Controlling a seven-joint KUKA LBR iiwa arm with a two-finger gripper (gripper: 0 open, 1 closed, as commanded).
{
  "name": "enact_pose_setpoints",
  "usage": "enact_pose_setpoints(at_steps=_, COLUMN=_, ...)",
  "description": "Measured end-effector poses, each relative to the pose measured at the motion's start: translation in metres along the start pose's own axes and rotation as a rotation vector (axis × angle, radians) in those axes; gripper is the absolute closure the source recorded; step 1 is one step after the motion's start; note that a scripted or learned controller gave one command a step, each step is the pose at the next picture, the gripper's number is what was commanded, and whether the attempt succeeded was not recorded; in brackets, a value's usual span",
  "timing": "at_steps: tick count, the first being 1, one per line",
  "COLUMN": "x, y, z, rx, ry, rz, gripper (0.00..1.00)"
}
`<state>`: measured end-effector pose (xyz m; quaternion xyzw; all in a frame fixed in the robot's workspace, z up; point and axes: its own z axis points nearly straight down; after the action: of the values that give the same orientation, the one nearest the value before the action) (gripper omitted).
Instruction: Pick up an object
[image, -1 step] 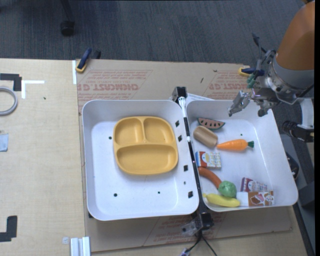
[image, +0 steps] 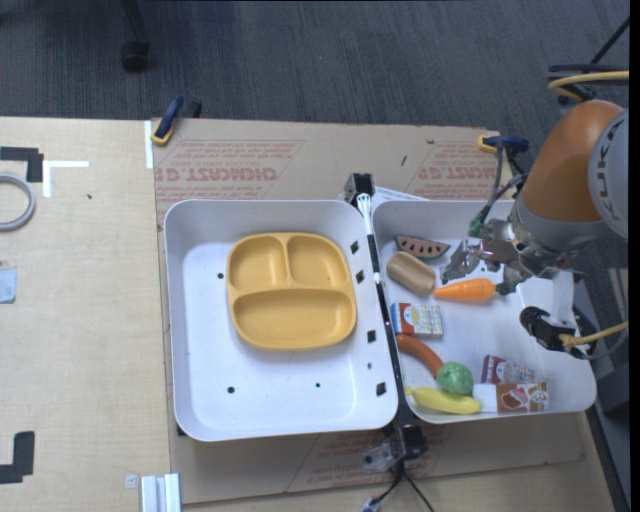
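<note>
Gripper (image: 470, 262) sits low in the right bin (image: 575, 395), just beside the thick end of the toy carrot (image: 466, 291); whether its grasp is wide, narrow or closed on anything cannot be told from this angle. The carrot appears to lie on the bin floor rather than hang from the tool, so no hold is confirmed.

Nearest the camera, along the right bin's front wall, lie a yellow banana (image: 446, 401), a green round fruit (image: 455, 378) touching it, and a small carton (image: 515, 390). Behind these sit a red sausage (image: 418, 353) and a second small carton (image: 418, 319), close to the divider. Further back are a bread roll (image: 411, 272) and a watermelon slice (image: 423, 245).

Left bin (image: 190, 390) bears a yellow divided plate (image: 291, 290), well apart from the arm.

Judgement: the carrot is the likeliest target, being closest to the tool and free of neighbours.
</note>
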<state>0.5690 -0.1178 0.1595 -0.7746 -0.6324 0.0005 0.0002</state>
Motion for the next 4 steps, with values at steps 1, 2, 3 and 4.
enact_pose_setpoints(at_steps=1, x=-0.003, y=-0.008, z=0.064, rx=-0.006, ry=0.001, rz=-0.235, gripper=0.00)
enact_pose_setpoints(at_steps=2, x=0.004, y=-0.068, z=0.064, rx=-0.011, ry=-0.001, rz=-0.065, gripper=0.00)
enact_pose_setpoints(at_steps=3, x=0.026, y=0.003, z=0.067, rx=-0.001, ry=0.000, rz=-0.058, gripper=0.00)
enact_pose_setpoints(at_steps=4, x=0.014, y=-0.061, z=0.067, rx=-0.001, ry=0.001, rz=-0.393, gripper=0.00)
